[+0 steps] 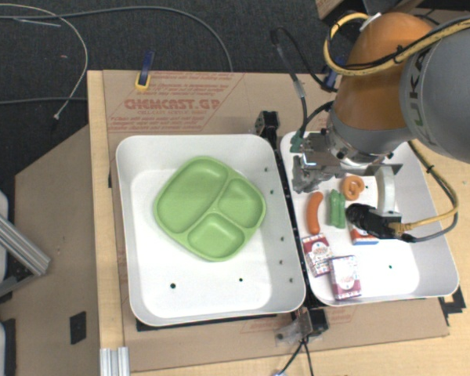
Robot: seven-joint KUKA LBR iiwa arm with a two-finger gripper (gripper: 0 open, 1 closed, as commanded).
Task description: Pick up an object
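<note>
The right bin (423, 276) holds several small items. A red-orange sausage (315, 211) lies next to a green stick-shaped piece (337, 209). An orange round piece (352, 185) sits just behind them. Two red-and-white packets (319, 254) (345, 277) lie toward the front edge. Another red-and-white item (363, 234) is half hidden under a black cable connector (370, 217). My gripper (309, 171) hangs low over the bin's back left part, just behind the sausage, below the grey and orange wrist (380, 61). Nothing is visibly held.
The left bin (141, 280) holds a green divided plate (210, 207). A yellow cable (431, 222) loops from the arm over the right bin. Black clamps (267, 122) sit where the bins meet. Cardboard (172, 100) lies under both bins.
</note>
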